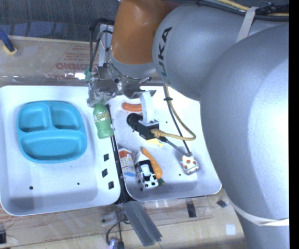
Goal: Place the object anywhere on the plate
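Observation:
A blue divided plate [50,130] lies in the left bin [14,196], toward its back left. A green bottle [102,121] hangs over the left bin's right edge, just right of the plate. Its top sits between the fingers of my gripper [98,101], which is shut on it. The gripper comes down from the orange-banded wrist, above the divide between the two bins.
The right bin [204,183] holds an orange sausage-like piece [133,107], a carrot [152,163], a red-labelled can [125,163], a black-and-white block [148,178] and a white red-spotted toy [189,164]. The big grey arm covers the right side.

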`<action>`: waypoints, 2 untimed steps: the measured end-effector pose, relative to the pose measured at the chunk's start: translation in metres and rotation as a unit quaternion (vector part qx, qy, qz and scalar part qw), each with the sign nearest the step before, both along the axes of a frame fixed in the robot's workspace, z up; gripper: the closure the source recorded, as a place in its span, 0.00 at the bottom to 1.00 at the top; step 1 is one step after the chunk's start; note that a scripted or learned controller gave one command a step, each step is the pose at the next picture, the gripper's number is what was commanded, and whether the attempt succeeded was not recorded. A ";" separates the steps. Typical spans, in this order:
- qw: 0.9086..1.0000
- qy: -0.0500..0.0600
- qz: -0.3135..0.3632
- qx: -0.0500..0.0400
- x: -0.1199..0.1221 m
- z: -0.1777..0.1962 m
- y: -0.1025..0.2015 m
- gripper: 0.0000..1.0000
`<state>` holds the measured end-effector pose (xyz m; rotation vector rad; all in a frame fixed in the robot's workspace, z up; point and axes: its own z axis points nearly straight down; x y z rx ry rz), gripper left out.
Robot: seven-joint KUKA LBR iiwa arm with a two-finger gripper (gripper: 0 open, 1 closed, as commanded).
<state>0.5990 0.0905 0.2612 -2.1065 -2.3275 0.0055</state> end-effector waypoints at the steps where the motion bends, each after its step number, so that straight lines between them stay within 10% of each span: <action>1: 0.996 -0.001 0.085 0.000 0.019 -0.019 0.068 1.00; 2: 0.996 -0.001 0.085 0.000 0.019 -0.018 0.067 0.00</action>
